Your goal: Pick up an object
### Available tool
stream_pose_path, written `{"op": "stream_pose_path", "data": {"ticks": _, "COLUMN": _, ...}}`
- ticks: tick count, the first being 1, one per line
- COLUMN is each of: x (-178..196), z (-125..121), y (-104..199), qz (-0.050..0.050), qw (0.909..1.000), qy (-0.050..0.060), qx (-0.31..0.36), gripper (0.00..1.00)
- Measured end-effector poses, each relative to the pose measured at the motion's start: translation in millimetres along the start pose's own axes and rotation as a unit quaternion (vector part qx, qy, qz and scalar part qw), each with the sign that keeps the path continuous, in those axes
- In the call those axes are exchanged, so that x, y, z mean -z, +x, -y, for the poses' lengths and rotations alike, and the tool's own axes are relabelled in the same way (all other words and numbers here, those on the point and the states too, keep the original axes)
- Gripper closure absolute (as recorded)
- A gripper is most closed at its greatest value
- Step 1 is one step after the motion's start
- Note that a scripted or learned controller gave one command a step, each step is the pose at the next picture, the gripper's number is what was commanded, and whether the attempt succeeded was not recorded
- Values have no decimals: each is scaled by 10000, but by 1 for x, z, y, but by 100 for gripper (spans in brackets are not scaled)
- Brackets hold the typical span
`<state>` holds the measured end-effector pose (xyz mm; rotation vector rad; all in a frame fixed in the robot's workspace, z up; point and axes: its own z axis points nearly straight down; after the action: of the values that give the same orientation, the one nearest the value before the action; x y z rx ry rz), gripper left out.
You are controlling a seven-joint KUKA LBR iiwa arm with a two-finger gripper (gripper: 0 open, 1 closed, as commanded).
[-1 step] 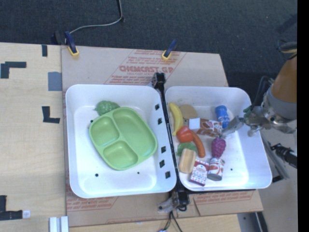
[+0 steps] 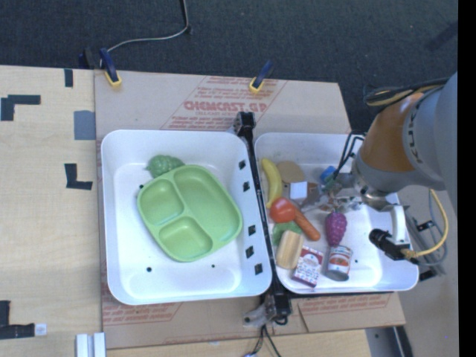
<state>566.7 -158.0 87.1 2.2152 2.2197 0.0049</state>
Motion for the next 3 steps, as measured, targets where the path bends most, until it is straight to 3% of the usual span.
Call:
{"op": "stream_pose_path", "data": {"ticks": 1, "x": -1, "z": -57, "y": 33, "qz": 16, "qw": 10000, "qy": 16, "qx": -10, "gripper": 0}}
{"op": "stream_pose_path", "data": {"ticks": 2, "x": 141, "z": -90, "y": -30, "qz": 10, "qw": 10000, "qy": 13, "qx": -9, "gripper": 0}}
{"op": "stream_pose_path", "data": {"ticks": 3, "x": 13, "z": -87, "y": -31, "qz": -3, "qw": 10000, "qy": 25, "qx": -2, "gripper": 0}}
